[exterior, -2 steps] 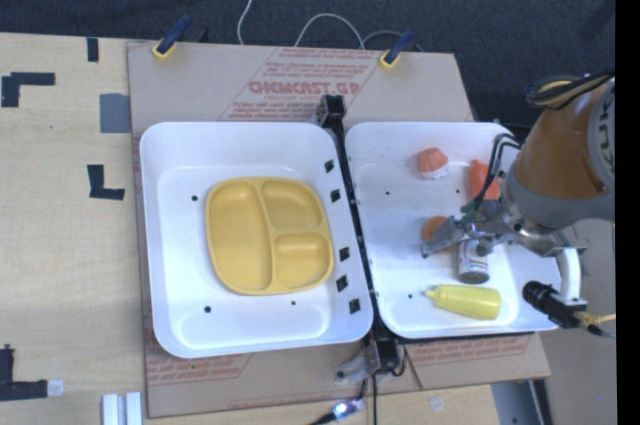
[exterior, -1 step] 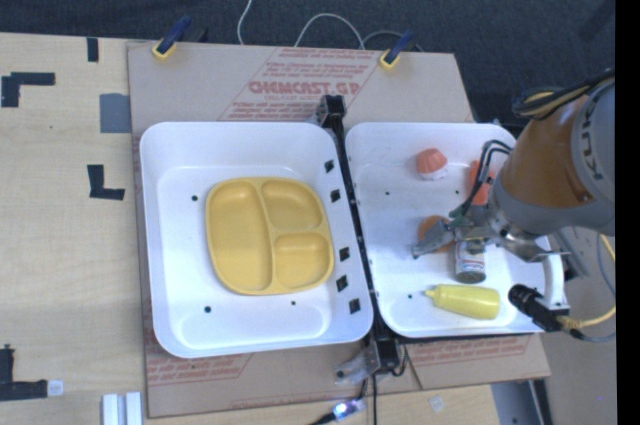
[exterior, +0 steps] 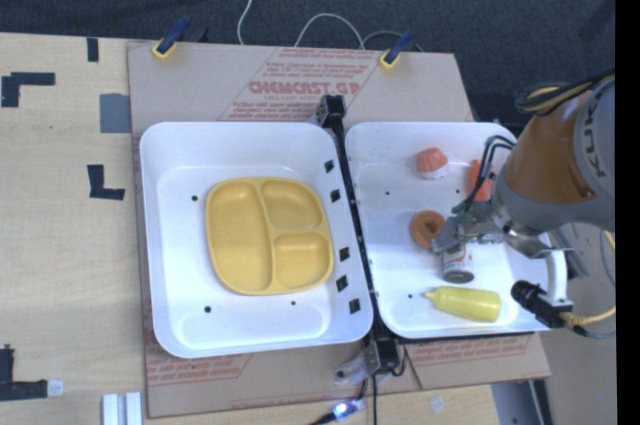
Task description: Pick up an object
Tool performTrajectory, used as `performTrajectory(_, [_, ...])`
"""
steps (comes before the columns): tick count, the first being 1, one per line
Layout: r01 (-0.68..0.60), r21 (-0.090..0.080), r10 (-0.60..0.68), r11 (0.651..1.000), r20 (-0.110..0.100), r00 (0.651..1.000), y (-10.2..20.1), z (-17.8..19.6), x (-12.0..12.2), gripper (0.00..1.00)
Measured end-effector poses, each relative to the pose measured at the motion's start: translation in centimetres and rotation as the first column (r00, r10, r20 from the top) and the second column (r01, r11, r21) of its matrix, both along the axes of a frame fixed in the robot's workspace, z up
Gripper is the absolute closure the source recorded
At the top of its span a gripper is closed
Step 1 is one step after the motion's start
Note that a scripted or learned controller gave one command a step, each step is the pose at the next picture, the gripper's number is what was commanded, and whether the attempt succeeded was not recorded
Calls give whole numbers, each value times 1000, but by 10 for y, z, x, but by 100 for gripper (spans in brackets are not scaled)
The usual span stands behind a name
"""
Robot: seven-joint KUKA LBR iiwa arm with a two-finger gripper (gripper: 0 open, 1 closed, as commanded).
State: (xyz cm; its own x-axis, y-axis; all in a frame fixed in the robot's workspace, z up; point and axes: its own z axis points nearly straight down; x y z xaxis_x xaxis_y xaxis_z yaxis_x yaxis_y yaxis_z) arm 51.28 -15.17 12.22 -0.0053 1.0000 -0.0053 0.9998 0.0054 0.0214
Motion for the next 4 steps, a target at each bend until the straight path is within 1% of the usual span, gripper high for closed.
performTrajectory(1, [3, 4, -3, 1000, -19, 1000, 1, 42, 4, 100])
performTrajectory(2, [3, 4, -3, 1000, -18, 1000, 1, 91, 5, 100])
performTrajectory(3, [0, 6, 0, 1000, -24, 1000, 57, 82, 2, 100])
performTrajectory(4, [-2, 7, 2, 1000, -22, 1000, 107, 94, 2, 100])
